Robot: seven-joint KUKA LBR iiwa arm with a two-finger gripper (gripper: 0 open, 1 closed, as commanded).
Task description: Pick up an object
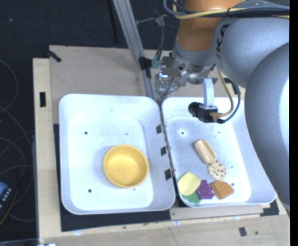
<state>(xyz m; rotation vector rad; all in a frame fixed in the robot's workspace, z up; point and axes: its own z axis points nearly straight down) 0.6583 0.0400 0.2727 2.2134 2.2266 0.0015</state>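
Here, a grey KUKA arm [256,50] with an orange band [205,14] above its wrist is reaching in from the right and hanging over the far edge of two shallow white bins sitting side by side on a wooden bench [87,70]. Its gripper [165,88] is pointing down above the far end of the ridge where the two bins are meeting; nothing is showing between its tips, and how far apart they are standing cannot be told from this angle.

The left bin [82,117] is holding a yellow bowl [125,165], sitting upright (hollow facing up) toward its near right part.

The right bin [236,137] is holding a group of small toy foods, well apart from the gripper. A tan bread roll [204,150] is lying near the middle. Just nearer than it, a round speckled cookie [217,170] is resting. Along the near wall, a yellow-green piece [189,183], a purple grape cluster [205,189] and an orange wedge [222,189] are crowding together, touching or nearly touching one another.

A black cable fitting [204,111] is dangling from the wrist over the far part of the right bin.
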